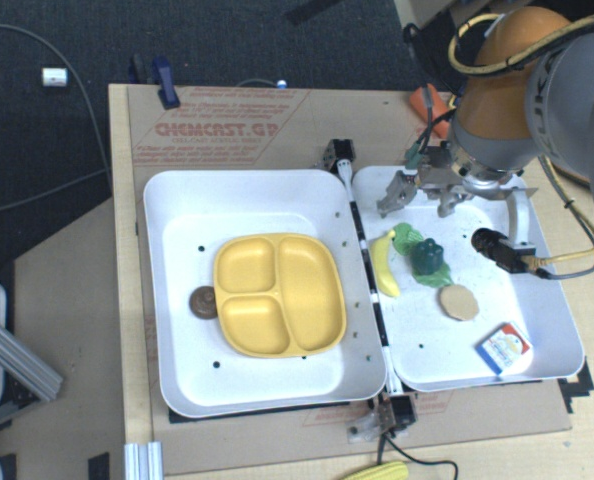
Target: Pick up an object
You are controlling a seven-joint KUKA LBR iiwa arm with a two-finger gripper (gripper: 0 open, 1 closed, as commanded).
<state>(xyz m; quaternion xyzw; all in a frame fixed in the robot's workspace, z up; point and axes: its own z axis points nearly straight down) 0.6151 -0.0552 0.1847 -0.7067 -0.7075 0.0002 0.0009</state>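
Pincer (424,196) spread wide and holding nothing, poised over right bin (547,343), just above banana (382,265); green toy (424,257) just right of banana; tan disc (460,303) lower right of banana.

Divided plate (277,295) in left bin (167,208), banana (383,266) at right bin's (552,308) left edge, cookie (460,303) right of it.

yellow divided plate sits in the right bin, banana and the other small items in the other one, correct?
Not quite. The camera view shows the yellow divided plate in the left bin, not the right. The banana and the other small items do lie in the other bin, the right bin.
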